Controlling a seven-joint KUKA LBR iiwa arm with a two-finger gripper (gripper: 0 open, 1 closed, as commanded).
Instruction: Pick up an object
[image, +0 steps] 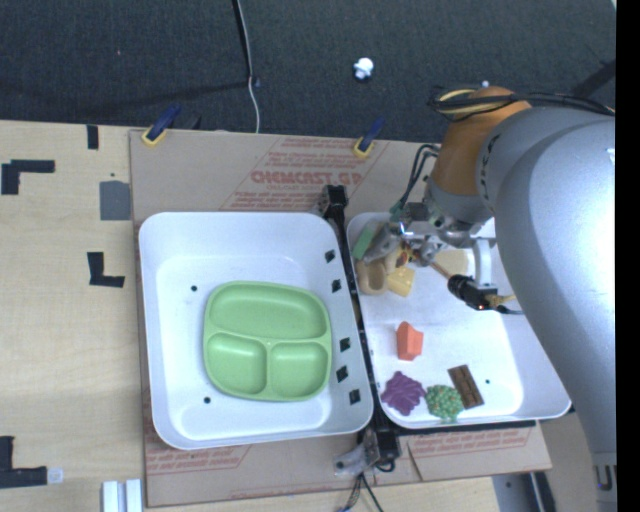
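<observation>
Two shallow white bins are sitting side by side on a cardboard sheet (300, 175) clamped to the bench. The left bin (170, 250) is holding a green divided plate (267, 340) lying flat at its middle. The right bin (530, 385) is carrying the loose objects: an orange block (409, 340) is lying near the centre; along the near wall a purple grape cluster (402, 392), a green broccoli piece (444, 401) and a brown bar (465, 385) are lying close together in a row, the broccoli touching the bar. At the far left corner of this bin a pale yellow piece (400, 281), a tan piece (372, 275) and a green piece (363, 240) are crowding one another just below the gripper (408, 238). A dark divider with black clips (345, 300) is running between the two bins. The grey arm (570, 230) is reaching in from the right and covering the right bin's far edge, its orange band (465, 150) showing above the wrist. The gripper is hanging over the far left corner cluster; its spread cannot be told, and no object is showing as held
</observation>
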